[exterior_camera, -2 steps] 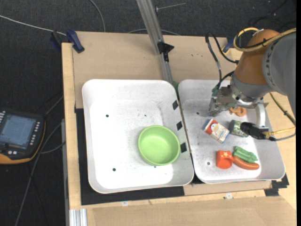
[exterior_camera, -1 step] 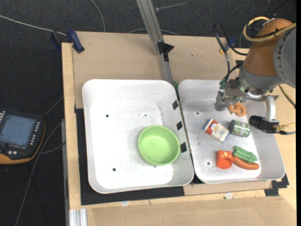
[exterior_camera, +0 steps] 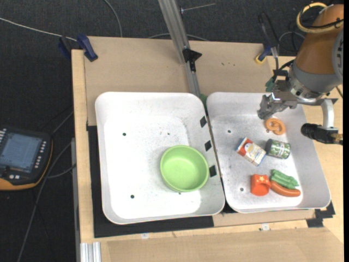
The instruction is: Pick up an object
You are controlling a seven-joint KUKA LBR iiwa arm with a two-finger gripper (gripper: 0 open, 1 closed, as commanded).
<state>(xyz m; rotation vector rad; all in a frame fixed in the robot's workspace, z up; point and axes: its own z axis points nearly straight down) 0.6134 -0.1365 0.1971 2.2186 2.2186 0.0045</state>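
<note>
gripper (exterior_camera: 269, 109) hangs just above the orange pretzel (exterior_camera: 275, 126) in the right bin (exterior_camera: 229, 113) holding nothing – can't tell how wide it's set – so it could easily clip the pretzel's edge and shove it off toward the green can (exterior_camera: 278, 149).

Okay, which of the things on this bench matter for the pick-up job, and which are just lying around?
For the job:
- tool above the right white bin
- orange pretzel-shaped toy
- small red and white carton
- dark green can on its side
- red toy pepper
- green and orange toy vegetables

Lying about:
- light green plastic bowl in the left white bin
- handheld control pendant
- blue clamps
</note>
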